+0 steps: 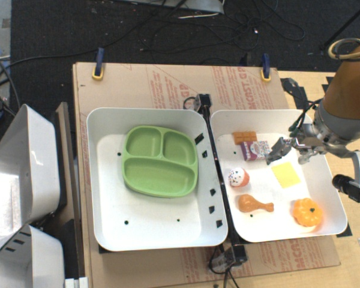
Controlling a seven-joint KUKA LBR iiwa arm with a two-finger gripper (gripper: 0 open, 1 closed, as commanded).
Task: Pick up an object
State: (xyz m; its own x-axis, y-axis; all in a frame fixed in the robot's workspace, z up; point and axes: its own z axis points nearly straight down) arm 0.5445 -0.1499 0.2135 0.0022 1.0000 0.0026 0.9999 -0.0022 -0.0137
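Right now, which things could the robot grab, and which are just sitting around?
Things for the job:
tool
purple carton
orange block
white ball
yellow square
toy drumstick
toy pumpkin

Just lying about:
green divided plate in the left bin
clamps at the bench's far edge

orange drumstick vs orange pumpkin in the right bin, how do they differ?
Shape: the drumstick is long, with a fat end tapering to a thin end; the pumpkin is round and lobed, with a small dark stem on top.
Pose: the drumstick lies flat on its side, roughly left to right; the pumpkin sits with its stem up.
Place: the drumstick lies nearer the bin's middle divider, the pumpkin nearer the right wall.
Shared: both are orange and lie apart along the near side of the right bin.
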